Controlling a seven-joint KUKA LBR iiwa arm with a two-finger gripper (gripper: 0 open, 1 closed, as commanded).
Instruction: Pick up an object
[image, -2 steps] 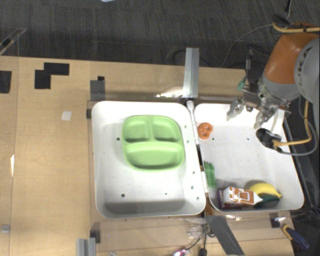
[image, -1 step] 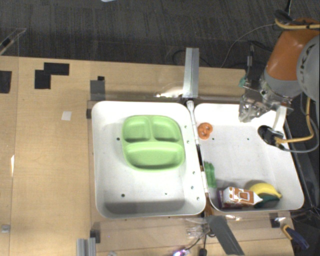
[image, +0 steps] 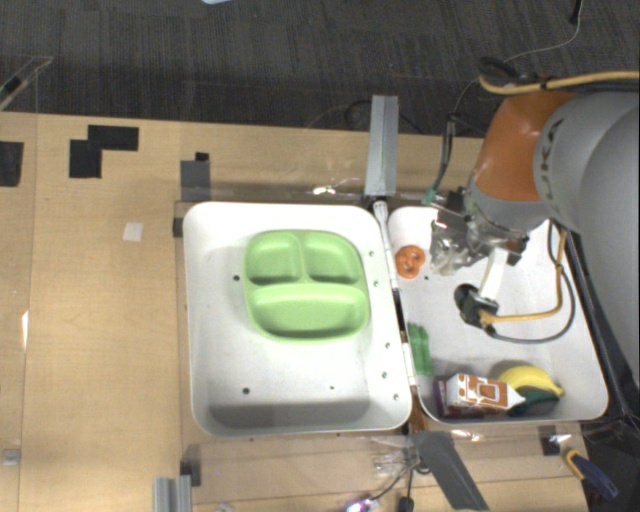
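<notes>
In the right bin (image: 570, 400), an orange round object (image: 409, 261) lies near the back left corner. A green item (image: 419, 351) rests along the left wall. A brown carton (image: 478, 395) and a yellow banana (image: 530, 380) lie at the front, with a dark green thing under the banana. My gripper (image: 447, 255) hangs over the back of this bin, just right of the orange object, with nothing seen between its fingers.
The left bin (image: 215, 390) holds a green sectioned plate (image: 303, 283). A grey divider post (image: 381, 145) stands behind the bins. A yellow cable (image: 525, 315) loops from the wrist over the right bin. Bare wooden bench lies to the left.
</notes>
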